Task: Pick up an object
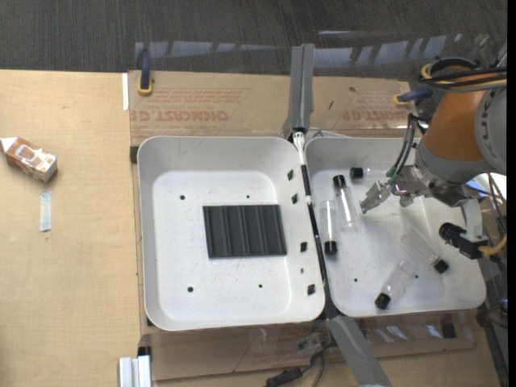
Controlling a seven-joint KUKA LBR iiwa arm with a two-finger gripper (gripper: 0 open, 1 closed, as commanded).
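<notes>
While nothing on the far left bore on the job, a small printed carton (pixel 31 159) lay loose on the counter (pixel 72 297), well apart from both bins; just below it lay a thin pale strip (pixel 45 212); the left bin (pixel 153 240) carried a dark ribbed pad (pixel 244 230) flat at its middle, probably too broad and low for an easy pinch; a grey divider bar (pixel 301 87) ran down to the seam where the bins met; the right bin (pixel 476 297) held the likely targets, several clear tubes with black caps; one tube (pixel 343 198) lay near the seam, another tube (pixel 395 284) lay tilted toward the near rim, and a third tube (pixel 422 251), faint against the white, lay toward the bin's right; the gripper (pixel 385 192) hung over the bin's upper part, between the scattered tubes, its fingers (pixel 372 197) seemingly spread apart with nothing between them; so placed, I judged it was seeking a tube, not yet picking one; the bin wall and the tubes' round, slippery sides looked the chief hindrances.
</notes>
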